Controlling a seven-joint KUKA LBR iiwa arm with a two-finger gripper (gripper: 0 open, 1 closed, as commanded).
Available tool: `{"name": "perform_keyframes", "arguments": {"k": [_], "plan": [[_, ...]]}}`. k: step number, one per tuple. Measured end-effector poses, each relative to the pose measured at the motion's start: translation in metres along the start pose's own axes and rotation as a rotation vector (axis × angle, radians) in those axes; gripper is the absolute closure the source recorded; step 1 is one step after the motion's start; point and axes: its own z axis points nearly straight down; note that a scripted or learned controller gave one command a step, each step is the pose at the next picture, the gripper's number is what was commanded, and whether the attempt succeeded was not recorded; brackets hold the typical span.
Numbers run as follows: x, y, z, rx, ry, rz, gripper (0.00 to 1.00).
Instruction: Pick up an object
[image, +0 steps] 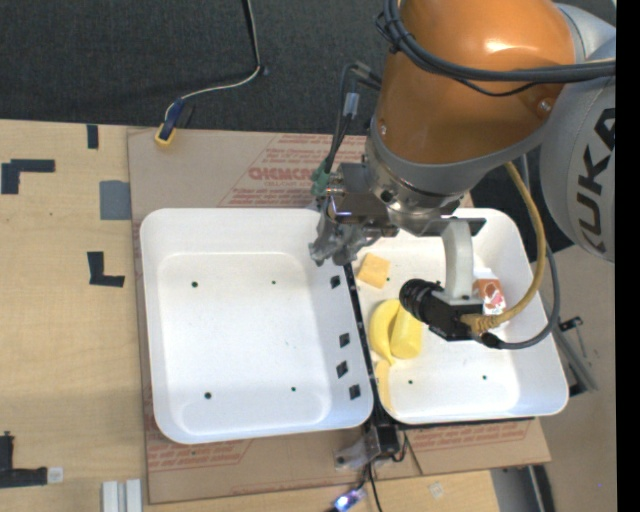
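Looks like a robotics lab setup: big grey and orange KUKA arm (480, 90) at upper right, two shallow white plastic bins (240, 420) on a cardboard-covered bench (60, 300), loose cable (215, 90) at top.

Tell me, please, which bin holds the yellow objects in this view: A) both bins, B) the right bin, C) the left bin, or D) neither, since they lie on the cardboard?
B: the yellow banana-like piece and the small pale yellow block both lie in the right bin, near the divide from the left bin.
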Motion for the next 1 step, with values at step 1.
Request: {"name": "perform_keyframes", "arguments": {"k": [1], "plan": [[0.0705, -0.0039, 0.0138, 0.003, 0.000, -0.003, 1.00]]}}
